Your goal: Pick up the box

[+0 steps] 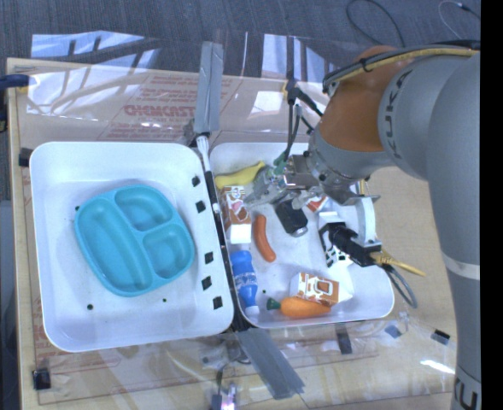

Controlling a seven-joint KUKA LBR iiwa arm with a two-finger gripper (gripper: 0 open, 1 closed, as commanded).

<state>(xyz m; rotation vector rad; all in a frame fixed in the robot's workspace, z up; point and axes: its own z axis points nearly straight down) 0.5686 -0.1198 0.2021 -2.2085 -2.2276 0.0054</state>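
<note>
While above the right bin [379, 301], end effector [292, 216] mid-clutter, box [319, 288] near front rim.

The arm [422, 118] is grey with an orange band [358, 114]. Its gripper [287, 196] is dark. Just below the fingers lies a red-orange sausage [265, 237]. Further below are a blue bottle [243, 276], an orange carrot [302, 307] and a white box [318, 288] with orange print. Above-left of the fingers lies a yellow banana [241, 175]. Far left of the fingers, a turquoise tray [133, 239] sits in a white bin [55, 178].
</note>
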